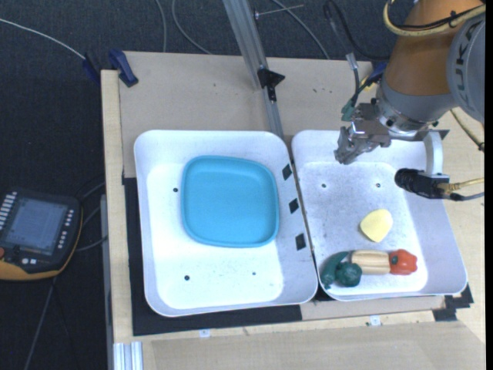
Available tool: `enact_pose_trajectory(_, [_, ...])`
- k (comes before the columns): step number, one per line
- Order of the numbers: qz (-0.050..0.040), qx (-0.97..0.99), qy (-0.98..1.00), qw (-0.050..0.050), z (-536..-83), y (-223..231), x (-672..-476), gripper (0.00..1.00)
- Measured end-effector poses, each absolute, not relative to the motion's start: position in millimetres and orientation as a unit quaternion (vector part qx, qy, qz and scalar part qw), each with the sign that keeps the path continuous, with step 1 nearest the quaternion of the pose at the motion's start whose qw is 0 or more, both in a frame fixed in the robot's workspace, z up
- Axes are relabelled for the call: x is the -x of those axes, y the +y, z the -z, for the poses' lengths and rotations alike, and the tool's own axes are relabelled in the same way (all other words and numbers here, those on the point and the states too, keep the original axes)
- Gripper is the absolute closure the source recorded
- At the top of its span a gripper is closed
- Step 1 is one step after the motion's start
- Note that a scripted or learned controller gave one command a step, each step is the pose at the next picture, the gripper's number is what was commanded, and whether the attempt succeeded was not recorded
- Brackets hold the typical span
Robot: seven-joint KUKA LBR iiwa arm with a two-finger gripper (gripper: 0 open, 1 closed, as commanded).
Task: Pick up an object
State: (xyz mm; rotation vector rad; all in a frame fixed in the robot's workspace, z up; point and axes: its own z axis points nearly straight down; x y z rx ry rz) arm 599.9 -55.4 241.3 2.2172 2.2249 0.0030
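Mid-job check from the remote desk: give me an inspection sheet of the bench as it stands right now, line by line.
Surface: wooden bench bearing two shallow white bins side by side, the left bin and the right bin.
Job's things: in the right bin, a yellow piece mid-bin; along the near edge, a green item, a tan block and a red item in a row.
Clutter: blue plate lying flat in the left bin.
Gripper: gripper over the far end of the right bin, apart from all items; nothing seen held.
Cables: several loose on the dark floor beyond the bench.
Surroundings: handheld control pendant on the floor at left.
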Motion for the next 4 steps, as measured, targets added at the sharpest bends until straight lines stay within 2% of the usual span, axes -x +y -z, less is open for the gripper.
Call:
enact_pose_trajectory(1, [-0.0009, -0.706, 0.709, 0.0, -249.4, -4.6, -577.9, 1.0])
enact_pose_trajectory(3, [-0.0003, -0.705, 0.709, -0.001, -243.8, 92.4, -514.8, 1.0])
enact_pose_trajectory(4, [-0.0002, -0.707, 0.707, 0.0, -243.8, 89.7, -515.5, 0.0])
